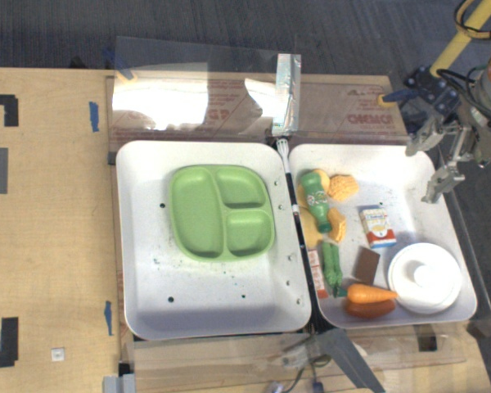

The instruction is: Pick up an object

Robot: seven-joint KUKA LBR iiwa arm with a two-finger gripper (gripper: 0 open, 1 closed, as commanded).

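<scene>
Camera view puts us above two white bins on the desk (49,219), and we read the scene from the near edge outward. Closest to us in the right bin (462,305) lie an orange carrot (370,295) and a white bowl (425,277), touching or nearly so. Just behind them sit a small brown block (367,264) and a green vegetable (332,267) along the divider. Farther back we find a small red and white carton (377,224), a green bottle (315,199) lying on a yellow piece (335,226), and an orange roundish item (342,187) beside the bottle's far end. The left bin (139,285) carries a green divided plate (222,211).

We judge the task to be at its approach step: nothing is lifted yet, and every candidate lies in the right bin. Our gripper (440,166) hangs at the far right corner of that bin, above its rim, with the arm coming in from the right. Its two fingers appear spread apart with nothing between them. We think the next move calls for travelling inward over a chosen object, perhaps the carton, which stands fairly apart from its neighbours, then descending straight down on it.
</scene>
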